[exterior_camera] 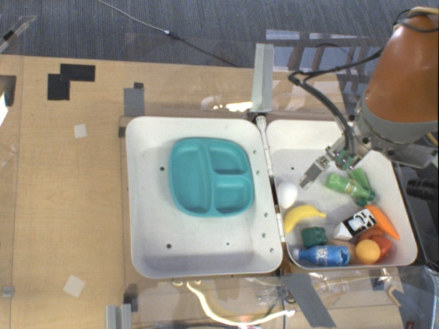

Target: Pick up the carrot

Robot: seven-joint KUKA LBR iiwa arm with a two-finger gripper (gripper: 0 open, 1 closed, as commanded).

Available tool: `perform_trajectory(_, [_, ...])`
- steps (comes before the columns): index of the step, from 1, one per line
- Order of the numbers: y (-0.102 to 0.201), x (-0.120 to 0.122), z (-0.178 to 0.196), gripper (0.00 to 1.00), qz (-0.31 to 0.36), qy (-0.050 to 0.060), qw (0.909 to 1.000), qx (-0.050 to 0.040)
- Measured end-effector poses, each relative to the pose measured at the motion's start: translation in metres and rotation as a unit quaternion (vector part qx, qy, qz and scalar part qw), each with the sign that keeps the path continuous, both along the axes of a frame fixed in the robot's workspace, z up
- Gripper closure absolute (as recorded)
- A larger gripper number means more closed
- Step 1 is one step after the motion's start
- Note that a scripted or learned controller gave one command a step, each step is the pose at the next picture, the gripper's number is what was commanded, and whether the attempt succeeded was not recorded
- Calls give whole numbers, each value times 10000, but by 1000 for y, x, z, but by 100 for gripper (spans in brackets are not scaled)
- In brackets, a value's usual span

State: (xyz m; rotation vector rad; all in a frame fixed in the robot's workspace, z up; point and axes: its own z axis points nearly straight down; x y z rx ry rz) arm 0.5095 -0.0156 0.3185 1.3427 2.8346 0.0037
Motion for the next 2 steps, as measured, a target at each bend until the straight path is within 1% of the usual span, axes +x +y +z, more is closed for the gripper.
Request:
perform_trajectory(1, [14, -22, -136, 0, 1324, 27, 9912, 0])
perform_trajectory(2, [-35, 32, -132, 0, 1289, -18, 9917, -20])
